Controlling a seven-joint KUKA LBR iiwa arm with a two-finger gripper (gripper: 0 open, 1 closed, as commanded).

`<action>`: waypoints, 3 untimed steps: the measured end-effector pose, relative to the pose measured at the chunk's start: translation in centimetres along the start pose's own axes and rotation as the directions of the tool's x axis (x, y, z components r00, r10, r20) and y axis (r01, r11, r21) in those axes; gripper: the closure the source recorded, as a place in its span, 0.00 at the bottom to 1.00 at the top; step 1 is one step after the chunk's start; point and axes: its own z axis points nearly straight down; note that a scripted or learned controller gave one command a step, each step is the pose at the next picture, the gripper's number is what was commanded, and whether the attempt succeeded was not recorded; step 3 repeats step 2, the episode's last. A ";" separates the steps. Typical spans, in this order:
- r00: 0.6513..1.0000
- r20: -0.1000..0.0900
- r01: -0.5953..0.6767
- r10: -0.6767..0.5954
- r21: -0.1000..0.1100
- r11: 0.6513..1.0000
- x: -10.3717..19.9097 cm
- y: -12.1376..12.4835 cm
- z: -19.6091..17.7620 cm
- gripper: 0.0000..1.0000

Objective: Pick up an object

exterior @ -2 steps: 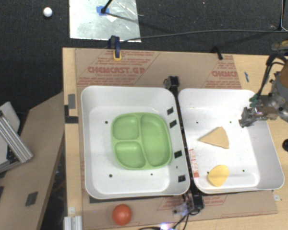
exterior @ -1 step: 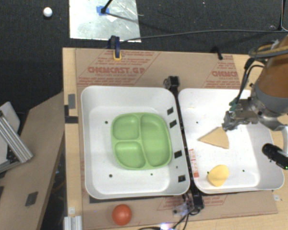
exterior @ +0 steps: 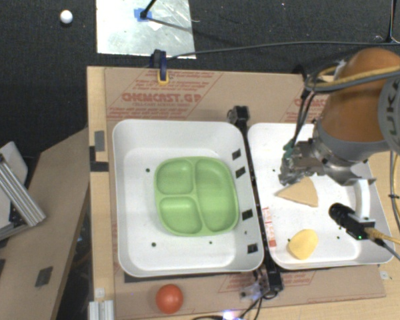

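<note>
Camera view. The left bin (exterior: 130, 199) carries a green divided plate (exterior: 195, 195), flat at its middle. On the bench's near edge, just outside that bin, sits a red-orange ball (exterior: 169, 298). A blue clamp (exterior: 159, 63) sits at the bench's far edge.

The right bin (exterior: 267, 145) holds a tan wedge (exterior: 301, 193) flat near its middle and a yellow lump (exterior: 303, 243) toward the near edge, the two apart.

The gripper (exterior: 293, 169) hangs low at the wedge's far-left side. Contact cannot be told, nor whether it is spread or pressed together. The arm (exterior: 360, 105) covers the right bin's far-right corner.

Bare white floor shows along the right bin's left wall and far-left corner; the wall between the bins runs near the gripper's left.
</note>
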 end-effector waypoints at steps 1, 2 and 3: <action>1.000 0.000 -0.001 0.001 0.002 1.000 4.9 0.0 1.6 1.00; 1.000 0.000 -0.001 0.001 -0.001 1.000 9.9 0.8 0.9 1.00; 1.000 0.000 -0.001 0.001 -0.001 1.000 9.9 0.8 0.9 1.00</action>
